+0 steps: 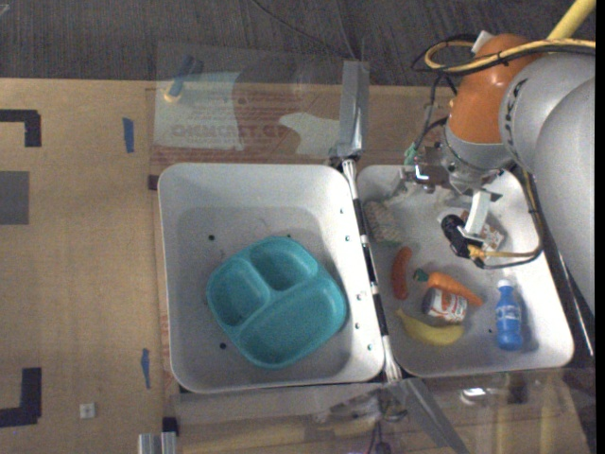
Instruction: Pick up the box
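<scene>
Hovering over the far end of the right bin (482,353), the gripper (423,173) is hanging below the arm's orange band (477,112), and whether it is spread or clamped cannot be told from this slanted view. The box (382,221) is probably the pale, ribbed block lying against that bin's left wall, just beside the gripper, though blur is leaving that reading unsure. The approach is looking like the step in hand, and it is calling for a small shift toward the left wall before any descent, so that the gripper is coming straight down over the block's middle and not clipping the bin's rim. With the wall touching or nearly touching one side, the grasp is best taken along the wall, across the block's free ends. A red sausage (402,272) is lying near the box, while the carrot (456,287), can (442,305), banana (430,329) and blue bottle (509,318) are sitting well apart from it, so they are posing little risk
</scene>
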Robot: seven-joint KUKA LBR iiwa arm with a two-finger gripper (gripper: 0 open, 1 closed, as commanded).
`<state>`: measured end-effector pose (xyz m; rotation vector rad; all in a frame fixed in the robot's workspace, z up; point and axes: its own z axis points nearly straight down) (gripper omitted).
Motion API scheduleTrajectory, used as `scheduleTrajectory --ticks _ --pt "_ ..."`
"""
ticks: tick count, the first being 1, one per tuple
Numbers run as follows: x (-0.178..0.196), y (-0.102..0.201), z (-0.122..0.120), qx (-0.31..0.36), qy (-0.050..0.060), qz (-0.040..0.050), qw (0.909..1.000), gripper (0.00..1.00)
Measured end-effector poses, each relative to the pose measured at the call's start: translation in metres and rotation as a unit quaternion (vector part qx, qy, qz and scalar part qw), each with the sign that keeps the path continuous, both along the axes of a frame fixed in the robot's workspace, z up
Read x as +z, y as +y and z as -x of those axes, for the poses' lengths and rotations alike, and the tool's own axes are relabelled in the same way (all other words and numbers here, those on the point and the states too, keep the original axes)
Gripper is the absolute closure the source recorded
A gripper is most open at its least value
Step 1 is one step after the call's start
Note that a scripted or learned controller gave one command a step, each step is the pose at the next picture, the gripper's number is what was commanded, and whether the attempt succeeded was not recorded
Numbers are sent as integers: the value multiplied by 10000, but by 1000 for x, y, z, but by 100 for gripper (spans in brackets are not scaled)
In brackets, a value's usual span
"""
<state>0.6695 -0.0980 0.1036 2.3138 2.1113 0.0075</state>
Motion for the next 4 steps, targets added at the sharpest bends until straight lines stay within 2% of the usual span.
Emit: scheduleTrajectory --ticks 1,2,3,4 --pt "-17 -4 1 413 40 -14 9991 0" --pt "4 -29 11 918 42 -11 9958 0" --pt "-5 -4 60 1214 33 -5 9926 0" --pt "3 -40 139 1883 50 -15 9821 0"
